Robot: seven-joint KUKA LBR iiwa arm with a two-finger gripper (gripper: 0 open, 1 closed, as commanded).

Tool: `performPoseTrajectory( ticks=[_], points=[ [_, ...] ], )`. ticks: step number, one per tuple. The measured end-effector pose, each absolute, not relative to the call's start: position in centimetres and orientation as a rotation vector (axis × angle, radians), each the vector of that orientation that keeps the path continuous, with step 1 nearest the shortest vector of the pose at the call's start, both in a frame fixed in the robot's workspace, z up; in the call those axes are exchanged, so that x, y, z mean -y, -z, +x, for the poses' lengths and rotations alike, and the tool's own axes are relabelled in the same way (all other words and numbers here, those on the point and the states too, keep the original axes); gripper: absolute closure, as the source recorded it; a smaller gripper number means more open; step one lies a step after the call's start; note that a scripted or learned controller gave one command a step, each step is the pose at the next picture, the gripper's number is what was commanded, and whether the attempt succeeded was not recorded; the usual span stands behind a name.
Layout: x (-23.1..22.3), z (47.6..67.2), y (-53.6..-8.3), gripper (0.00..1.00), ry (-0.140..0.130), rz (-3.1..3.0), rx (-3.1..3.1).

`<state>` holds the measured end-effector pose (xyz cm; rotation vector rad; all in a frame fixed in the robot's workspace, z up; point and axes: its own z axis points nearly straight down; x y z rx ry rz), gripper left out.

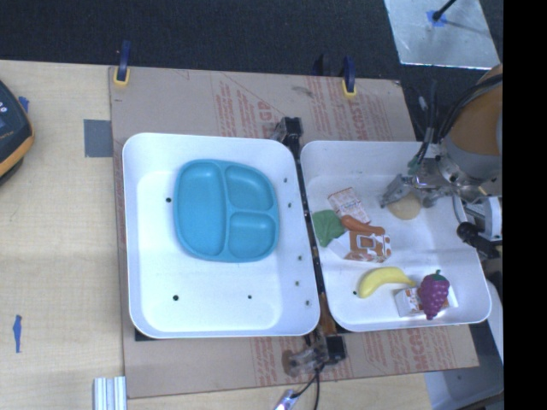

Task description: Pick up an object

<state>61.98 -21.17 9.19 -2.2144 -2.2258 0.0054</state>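
My gripper (408, 193) hangs low over the upper right part of the right bin (479, 310), with the grey arm reaching in from the right edge. Directly beneath it lies a pale beige round object (408, 209), partly covered by the gripper. To the left of it sit a small white and red card (345, 202), a green piece (326, 227), an orange sausage-like piece (362, 225) and a white and brown packet (369, 246). Toward the front of the bin lie a yellow banana (381, 280) and a purple bunch of grapes (434, 293) on a small card.
The left bin (145, 297) holds a blue divided plate (226, 210). Both bins rest on a cardboard sheet (214, 101) held by clips. A dark device (10, 126) lies at the bench's far left edge.
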Motion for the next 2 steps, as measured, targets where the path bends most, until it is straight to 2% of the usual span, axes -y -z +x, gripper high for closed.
performPoseTrajectory(
  ticks=[1, 2],
  points=[
    [21.2, 65.6, -9.2, 0.00, -0.002, -2.216, 2.224],
    [21.2, 62.3, -9.2, 0.00, -0.005, -2.215, 2.226]
  ],
)
